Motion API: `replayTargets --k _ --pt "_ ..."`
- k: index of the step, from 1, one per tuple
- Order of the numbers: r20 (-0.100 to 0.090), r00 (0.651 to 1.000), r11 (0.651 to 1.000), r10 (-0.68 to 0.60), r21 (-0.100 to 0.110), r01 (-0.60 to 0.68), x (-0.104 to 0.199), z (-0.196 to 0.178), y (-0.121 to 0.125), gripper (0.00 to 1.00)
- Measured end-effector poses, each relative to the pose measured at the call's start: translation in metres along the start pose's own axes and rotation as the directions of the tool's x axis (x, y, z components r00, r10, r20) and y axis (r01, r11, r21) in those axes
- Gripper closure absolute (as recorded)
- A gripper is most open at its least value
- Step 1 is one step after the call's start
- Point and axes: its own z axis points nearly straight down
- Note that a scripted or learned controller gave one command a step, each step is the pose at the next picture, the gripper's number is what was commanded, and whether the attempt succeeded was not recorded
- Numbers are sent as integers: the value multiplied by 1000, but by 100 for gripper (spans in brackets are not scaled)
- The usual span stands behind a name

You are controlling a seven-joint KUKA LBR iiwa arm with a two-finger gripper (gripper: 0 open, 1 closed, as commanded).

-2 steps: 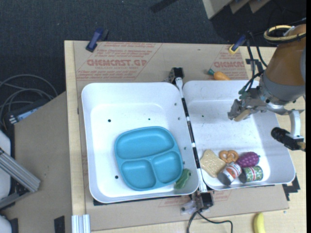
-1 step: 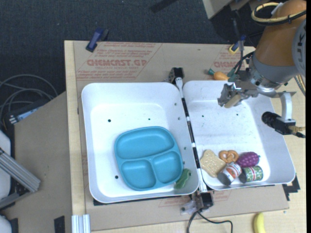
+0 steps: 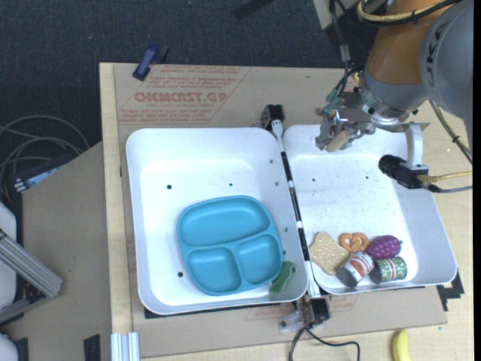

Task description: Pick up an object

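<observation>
Claw hangs by the right bin's far edge; I cannot tell its state. Toys sit well below, across bare floor.

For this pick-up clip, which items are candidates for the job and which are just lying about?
Job:
gripper
square cracker
brown pretzel
purple grape bunch
two small cans
green piece
blue divided plate

Lying about:
blue clip
yellow object
grey cables

Two white bins | light blue divided tray | green piece | tan cracker | golden-brown pretzel | purple grapes | green-labelled can
</observation>
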Motion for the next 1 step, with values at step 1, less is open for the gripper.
replayTargets --k 1 --pt "-1 1000 1000 -1 0 1 73 2 38 100"
